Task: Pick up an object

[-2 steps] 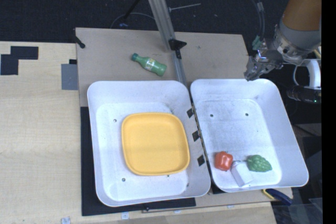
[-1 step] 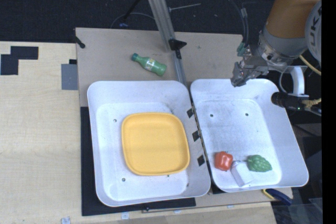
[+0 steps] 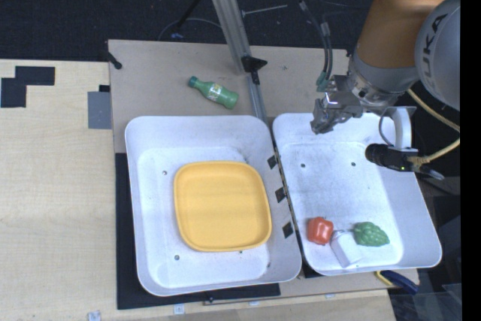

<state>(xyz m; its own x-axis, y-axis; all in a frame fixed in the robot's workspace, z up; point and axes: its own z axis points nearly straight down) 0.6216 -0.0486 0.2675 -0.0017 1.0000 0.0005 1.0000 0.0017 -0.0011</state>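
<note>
A yellow square plate (image 3: 222, 205) lies flat in the left bin (image 3: 143, 139). In the right bin (image 3: 338, 162), near its front edge, sit a red pepper-like piece (image 3: 319, 230), a pale grey block (image 3: 345, 249) and a green bumpy piece (image 3: 370, 234), close together. My gripper (image 3: 325, 122) hangs over the back edge of the right bin, well away from those three things. Nothing shows between its fingers.
A green bottle (image 3: 213, 92) lies on its side on the bench behind the left bin. A slanted aluminium rail (image 3: 234, 19) rises behind the gap between the bins. Black clips (image 3: 276, 177) line the seam between the bins.
</note>
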